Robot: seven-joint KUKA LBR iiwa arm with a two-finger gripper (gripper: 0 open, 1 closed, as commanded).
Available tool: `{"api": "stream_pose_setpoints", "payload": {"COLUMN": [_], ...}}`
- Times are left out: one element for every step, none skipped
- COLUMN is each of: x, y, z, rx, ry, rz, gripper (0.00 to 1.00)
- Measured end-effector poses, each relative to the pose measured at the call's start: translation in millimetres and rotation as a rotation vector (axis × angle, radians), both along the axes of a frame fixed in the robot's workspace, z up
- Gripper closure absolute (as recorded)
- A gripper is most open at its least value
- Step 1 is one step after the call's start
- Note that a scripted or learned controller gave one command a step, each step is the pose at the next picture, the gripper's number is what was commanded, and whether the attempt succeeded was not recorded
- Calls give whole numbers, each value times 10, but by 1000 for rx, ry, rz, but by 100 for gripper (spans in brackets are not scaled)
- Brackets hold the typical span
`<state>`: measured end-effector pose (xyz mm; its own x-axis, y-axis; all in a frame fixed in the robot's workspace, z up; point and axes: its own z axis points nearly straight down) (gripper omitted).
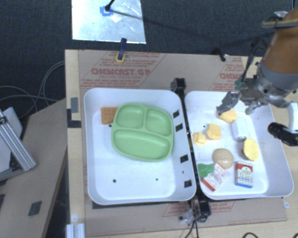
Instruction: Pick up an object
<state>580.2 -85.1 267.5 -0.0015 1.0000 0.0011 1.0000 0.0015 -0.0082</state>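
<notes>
Two dark fingers of the grey claw (240,103) hang spread apart over the back of the right white bin (280,180). Nothing sits between them. One finger (227,103) is just above a yellow food piece (229,116).

That bin has many small toys. I count four yellow food pieces: the one by the claw, a chunky one (214,131), a small one (199,139) and a long one (251,149). One small white block (240,129) lies among them. One round tan bun (222,156) sits in the middle. One green leafy toy (205,170) lies at the front, touching one white and red packet (216,177). One red and white box with a blue bottom edge (244,174) lies beside them. Its writing is too small to read.

One left white bin (97,182) holds one light green plastic plate with three sections (142,132). One flat orange cracker square (108,115) peeks out from under the plate's back left edge.

Both bins rest on one brown cardboard sheet (139,66). Red letters on it look like "CHEMCAST GP", printed upside down. More red letters are at the right, but I cannot read them.
</notes>
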Motion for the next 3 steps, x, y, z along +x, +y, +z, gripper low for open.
{"api": "stream_pose_setpoints", "payload": {"x": [18,13,-46], "y": [1,43,22], "z": [52,-373,-983], "rx": [-1,-1,0], "ry": [-10,-6,-5], "rz": [2,0,-1], "gripper": [0,0,0]}}
